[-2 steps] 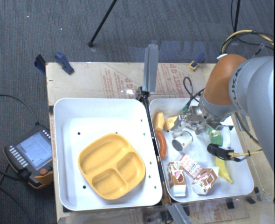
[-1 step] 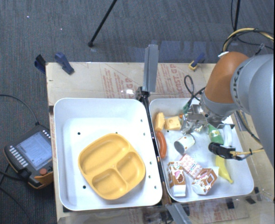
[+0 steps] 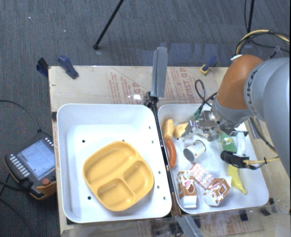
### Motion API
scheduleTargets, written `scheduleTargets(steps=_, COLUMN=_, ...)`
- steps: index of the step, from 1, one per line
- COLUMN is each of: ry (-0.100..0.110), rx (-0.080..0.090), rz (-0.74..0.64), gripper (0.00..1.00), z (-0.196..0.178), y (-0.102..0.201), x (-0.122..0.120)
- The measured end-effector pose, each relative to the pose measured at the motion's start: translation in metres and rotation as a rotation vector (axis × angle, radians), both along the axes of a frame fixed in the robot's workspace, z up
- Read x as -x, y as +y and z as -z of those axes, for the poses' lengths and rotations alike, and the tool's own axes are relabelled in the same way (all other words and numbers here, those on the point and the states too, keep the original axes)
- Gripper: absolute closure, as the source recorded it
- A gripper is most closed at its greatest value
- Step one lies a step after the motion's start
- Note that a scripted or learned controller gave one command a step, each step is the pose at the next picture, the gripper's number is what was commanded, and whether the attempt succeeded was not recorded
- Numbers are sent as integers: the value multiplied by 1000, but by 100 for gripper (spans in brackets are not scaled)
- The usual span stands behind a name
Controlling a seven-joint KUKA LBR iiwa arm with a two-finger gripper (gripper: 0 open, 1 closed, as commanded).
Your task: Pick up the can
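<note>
Gripper (image 3: 203, 130) just above tipped can (image 3: 195, 150)

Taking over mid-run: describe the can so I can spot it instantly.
Look in the right bin, upper middle, just below the gripper. The can lies tipped on its side with its dark open mouth facing lower left. It is the only round white cylinder there; the cartons below it are boxy and printed.

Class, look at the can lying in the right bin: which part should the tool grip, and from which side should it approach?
Grip the can across its round body, midway along, coming straight down from above. It lies on its side with its open end toward the left bin, so the curved wall faces up. The tool sits just behind it. An orange piece lies close on its left, so set the fingers fore and aft, probably.
</note>
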State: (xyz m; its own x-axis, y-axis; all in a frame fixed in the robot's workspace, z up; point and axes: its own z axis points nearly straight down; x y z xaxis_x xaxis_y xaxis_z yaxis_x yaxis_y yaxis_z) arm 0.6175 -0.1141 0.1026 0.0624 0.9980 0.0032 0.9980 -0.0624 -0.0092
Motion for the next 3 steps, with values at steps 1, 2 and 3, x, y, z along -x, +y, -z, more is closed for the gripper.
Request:
scheduleTargets(steps=1, ry=2, rx=-1, rz=-1, gripper=100, z=-8, y=0, x=0)
scheduleTargets(steps=2, ry=2, rx=-1, rz=-1, gripper=0, z=-8, y=0, x=0)
scheduleTargets(steps=3, ry=-4, rx=1, rz=35, gripper=0, z=17, y=10, x=-4)
